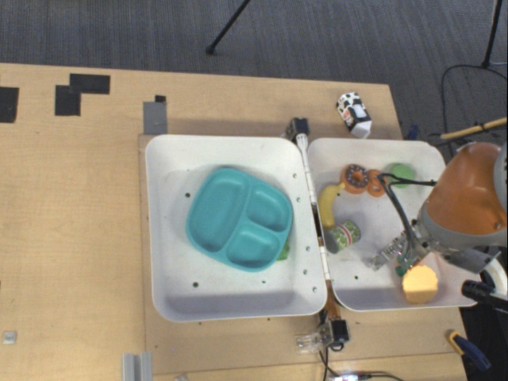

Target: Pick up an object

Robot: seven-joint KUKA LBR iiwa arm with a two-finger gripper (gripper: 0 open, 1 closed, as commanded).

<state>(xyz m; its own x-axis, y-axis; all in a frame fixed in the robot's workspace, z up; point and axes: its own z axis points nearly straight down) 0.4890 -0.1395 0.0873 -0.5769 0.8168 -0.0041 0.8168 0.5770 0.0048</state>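
I'm lowering my claw (pixel 394 255) into the right bin (pixel 359 298) at lower right, beside the yellow block (pixel 421 283), grip state unclear, next needing to centre and close.

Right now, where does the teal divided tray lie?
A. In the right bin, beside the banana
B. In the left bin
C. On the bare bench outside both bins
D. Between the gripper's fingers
B. The teal divided tray lies flat inside the left bin, while the banana and the gripper are over in the right bin.
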